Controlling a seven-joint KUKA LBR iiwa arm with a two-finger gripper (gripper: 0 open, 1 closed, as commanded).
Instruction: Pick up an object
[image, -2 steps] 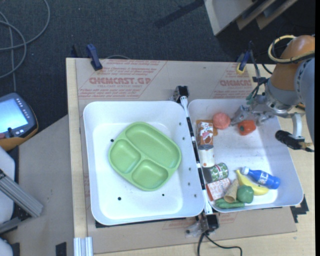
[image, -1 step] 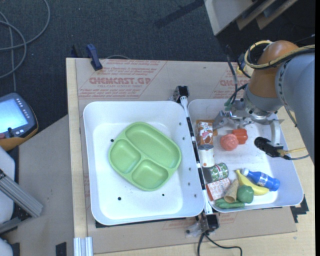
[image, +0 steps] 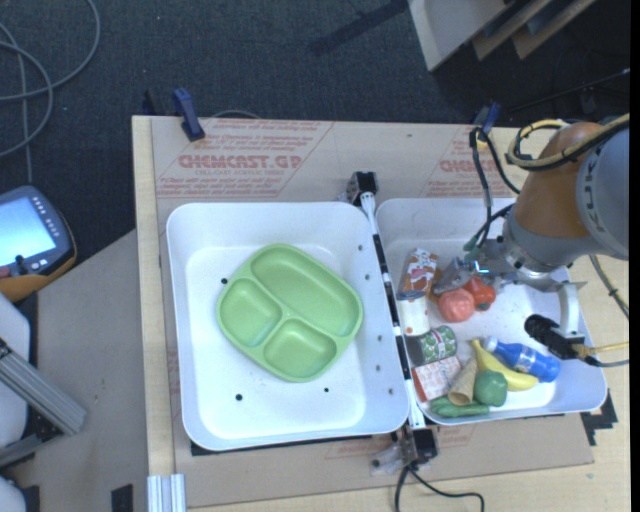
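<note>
— Tomato (image: 457, 305), red: right bin (image: 400, 215), middle, gripper (image: 470, 273) just above it; jaw state cannot be told.
— Neighbours?
— Printed packets (image: 418, 272) left; banana (image: 503, 368), blue bottle (image: 523, 357), green pepper (image: 490, 388) crowd the front rim.
— Writing?
— "CHEMCAST" on the board (image: 240, 157).
— Open room?
— Left bin (image: 195, 330): green divided plate (image: 290, 312), bare margins around.

The tabletop (image: 300, 150) is carrying two white bins side by side. Taking the left bin (image: 190, 330) as landmark, the right bin (image: 420, 215) is touching its right edge, and printed cardboard is showing behind it.
</note>
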